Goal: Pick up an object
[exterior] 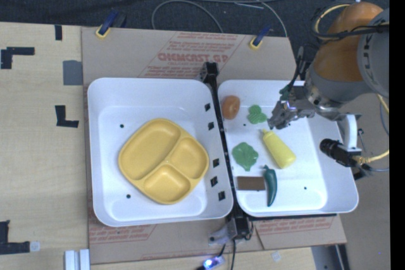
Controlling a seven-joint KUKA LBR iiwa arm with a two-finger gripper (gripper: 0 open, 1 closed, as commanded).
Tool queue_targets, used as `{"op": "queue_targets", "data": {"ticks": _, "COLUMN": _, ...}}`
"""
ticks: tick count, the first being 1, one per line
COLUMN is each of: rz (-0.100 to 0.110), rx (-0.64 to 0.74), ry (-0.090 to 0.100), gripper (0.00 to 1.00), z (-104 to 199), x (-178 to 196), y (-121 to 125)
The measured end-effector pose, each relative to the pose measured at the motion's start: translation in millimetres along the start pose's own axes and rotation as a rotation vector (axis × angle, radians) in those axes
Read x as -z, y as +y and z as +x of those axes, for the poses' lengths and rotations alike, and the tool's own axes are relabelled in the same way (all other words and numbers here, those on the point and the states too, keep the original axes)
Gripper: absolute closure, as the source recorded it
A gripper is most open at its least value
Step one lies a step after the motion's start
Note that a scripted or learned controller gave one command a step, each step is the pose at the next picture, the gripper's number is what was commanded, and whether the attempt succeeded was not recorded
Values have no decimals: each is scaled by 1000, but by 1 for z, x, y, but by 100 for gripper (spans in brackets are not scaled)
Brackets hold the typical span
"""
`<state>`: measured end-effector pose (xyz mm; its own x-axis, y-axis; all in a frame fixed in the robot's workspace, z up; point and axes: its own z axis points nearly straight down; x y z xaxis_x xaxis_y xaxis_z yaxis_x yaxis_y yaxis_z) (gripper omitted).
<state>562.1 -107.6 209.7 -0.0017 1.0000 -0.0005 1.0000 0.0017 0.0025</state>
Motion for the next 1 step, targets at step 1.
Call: {"op": "queue_targets", "data": {"ticks": 1, "rz": 5, "rx": 4, "ry": 1, "gripper": 100, "z": 54, "x": -8, "y": -2}}
